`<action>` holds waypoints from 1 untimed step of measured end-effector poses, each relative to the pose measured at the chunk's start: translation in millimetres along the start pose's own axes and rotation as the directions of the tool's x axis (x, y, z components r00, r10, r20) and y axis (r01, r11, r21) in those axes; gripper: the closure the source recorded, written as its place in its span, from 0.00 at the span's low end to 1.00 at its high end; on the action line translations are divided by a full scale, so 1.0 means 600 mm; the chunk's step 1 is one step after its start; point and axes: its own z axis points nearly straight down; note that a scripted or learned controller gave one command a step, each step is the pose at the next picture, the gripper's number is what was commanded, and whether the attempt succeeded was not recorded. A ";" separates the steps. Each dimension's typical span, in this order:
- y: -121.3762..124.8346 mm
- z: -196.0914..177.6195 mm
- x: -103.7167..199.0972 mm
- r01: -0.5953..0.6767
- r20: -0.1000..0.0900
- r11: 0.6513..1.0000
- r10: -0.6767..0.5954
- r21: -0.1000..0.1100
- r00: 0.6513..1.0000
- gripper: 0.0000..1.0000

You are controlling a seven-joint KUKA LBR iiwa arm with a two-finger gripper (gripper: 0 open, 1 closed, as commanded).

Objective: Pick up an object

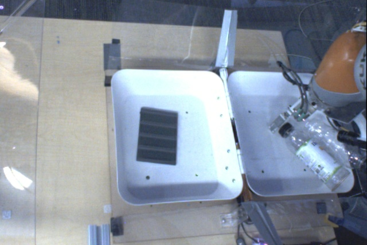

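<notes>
Two shallow white bins sit side by side on a pale wooden bench, their inner rims nearly touching along a narrow seam that runs from top to bottom of the view. The left bin holds one item: a dark ribbed pad, rectangular, lying flat in the left half of the floor and turned a little off the bin's axes. It lies apart from every wall, with bare white floor on all sides and the widest stretch to its right. The right bin holds a clear plastic bottle with a white and green label, lying on its side toward the lower right corner, near the right rim. The left and centre of this bin's floor are bare. The arm, grey with an orange band, enters from the right edge and hangs over the right bin's upper right part. Its claw points down and left at the bottle's upper end, where the small dark tip appears; whether the claw is open or closed, or touches the bottle, cannot be told. A metal post rises behind the seam between the bins.
</notes>
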 end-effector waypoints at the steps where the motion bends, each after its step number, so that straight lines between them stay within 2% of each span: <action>1: 0.009 -0.023 -0.001 0.001 0.006 1.000 -0.001 -0.012 1.000 1.00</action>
